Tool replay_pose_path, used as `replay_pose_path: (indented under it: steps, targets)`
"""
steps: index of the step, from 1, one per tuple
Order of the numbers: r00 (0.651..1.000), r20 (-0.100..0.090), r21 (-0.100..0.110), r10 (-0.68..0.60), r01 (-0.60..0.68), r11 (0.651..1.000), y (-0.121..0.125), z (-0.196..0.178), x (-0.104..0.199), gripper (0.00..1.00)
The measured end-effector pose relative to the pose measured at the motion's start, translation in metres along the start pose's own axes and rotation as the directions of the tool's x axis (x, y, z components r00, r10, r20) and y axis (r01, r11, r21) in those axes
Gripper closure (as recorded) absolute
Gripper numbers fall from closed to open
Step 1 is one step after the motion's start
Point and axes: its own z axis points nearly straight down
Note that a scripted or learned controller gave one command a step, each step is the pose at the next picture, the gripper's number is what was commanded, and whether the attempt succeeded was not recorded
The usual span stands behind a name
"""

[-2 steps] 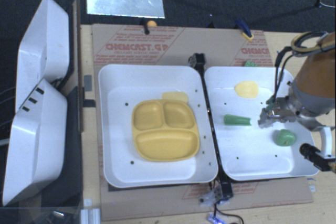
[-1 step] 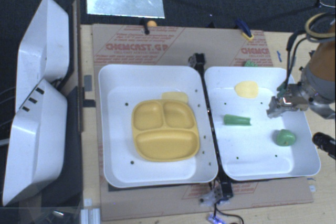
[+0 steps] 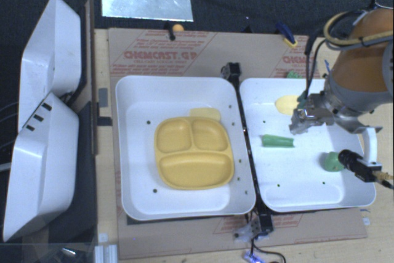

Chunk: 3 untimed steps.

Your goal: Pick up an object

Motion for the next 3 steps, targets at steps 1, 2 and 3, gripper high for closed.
replay_pose_path:
  steps: [1, 2, 3]
  targets:
    - [1.0, 0.0, -0.001, 0.0, 0.0, 1.0, 0.015, -0.004, 0.048, 1.0]
    - [1.0, 0.0, 0.001, 0.0, 0.0, 1.0, 0.043, 0.009, 0.099, 1.0]
    - [1.0, 0.0, 0.001, 0.001, -0.001, 1.0, 0.063, 0.022, 0.145, 1.0]
